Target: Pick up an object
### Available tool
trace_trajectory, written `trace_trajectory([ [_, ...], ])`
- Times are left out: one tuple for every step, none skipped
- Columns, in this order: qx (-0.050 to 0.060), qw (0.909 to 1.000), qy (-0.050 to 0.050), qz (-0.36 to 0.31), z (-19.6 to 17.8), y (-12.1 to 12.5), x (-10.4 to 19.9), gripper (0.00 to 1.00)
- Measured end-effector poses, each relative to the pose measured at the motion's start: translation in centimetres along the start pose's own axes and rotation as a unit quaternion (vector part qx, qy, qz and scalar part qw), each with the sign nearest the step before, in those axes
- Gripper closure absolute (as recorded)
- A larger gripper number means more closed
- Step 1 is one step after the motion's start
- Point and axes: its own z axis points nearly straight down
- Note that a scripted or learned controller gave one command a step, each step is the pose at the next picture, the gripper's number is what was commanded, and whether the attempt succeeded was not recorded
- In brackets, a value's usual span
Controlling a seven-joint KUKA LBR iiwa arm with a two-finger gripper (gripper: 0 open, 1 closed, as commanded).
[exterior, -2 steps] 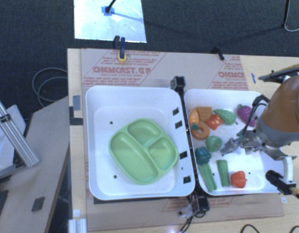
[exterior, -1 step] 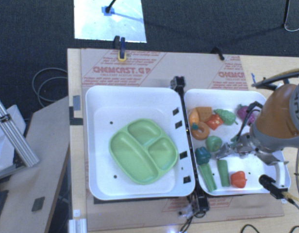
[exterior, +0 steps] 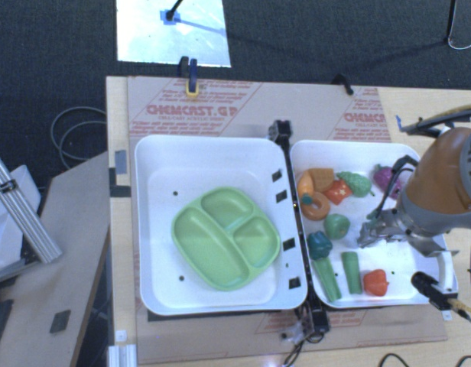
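Observation:
The right bin [exterior: 419, 159] holds several toy foods: an orange ring [exterior: 315, 204], an orange block [exterior: 323, 177], a red and green piece [exterior: 339, 190], a green leafy piece [exterior: 357, 182], a purple piece [exterior: 387, 177], a green pepper [exterior: 336, 225], a teal piece [exterior: 319, 244], two green sticks [exterior: 327, 277] [exterior: 350, 271] and a red-orange tomato [exterior: 375, 282]. My gripper [exterior: 371, 234] hangs low over the middle of this bin, right of the green pepper and above the tomato. I see nothing held in it.
The left bin [exterior: 155, 167] contains a light green divided plate [exterior: 225, 237]. A black divider [exterior: 290, 205] runs between the bins. The arm's orange band [exterior: 449, 170] covers the right bin's right side. Cables lie along the bench's right and front edges.

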Motion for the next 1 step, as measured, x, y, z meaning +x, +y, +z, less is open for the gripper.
trace_trajectory([
  [-0.002,1.0,-0.001,-0.001,-6.04,0.18,-0.87,1.0],
])
